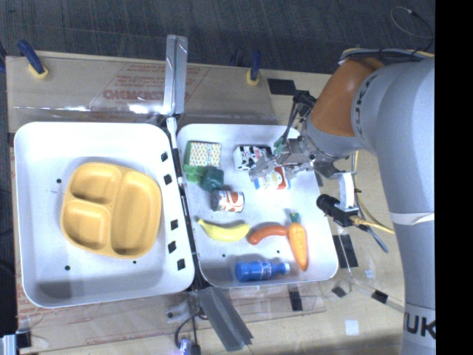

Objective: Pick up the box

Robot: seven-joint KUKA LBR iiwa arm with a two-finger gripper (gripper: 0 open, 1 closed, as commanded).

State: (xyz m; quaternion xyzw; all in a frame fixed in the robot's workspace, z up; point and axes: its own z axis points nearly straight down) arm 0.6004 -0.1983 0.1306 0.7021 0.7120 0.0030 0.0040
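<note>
The gripper [267,170] sat low in the right bin [319,220], right beside the small printed box [250,156] near the back wall, probably lining up a grab. Honestly couldn't tell if it had closed on anything.

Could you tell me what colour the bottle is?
Blue; the bottle shows in the camera view.

On your table [89,80] two bins sit side by side. The left bin [37,272] holds a divided tray [111,207]. In the right bin [318,265], the box [203,154] lies at the rear left, a can [227,200] in front of it, then a banana [224,231], with a bottle [260,270] nearest you and a carrot [297,245] to the right. The end effector [272,170] hangs over the rear right.
</note>
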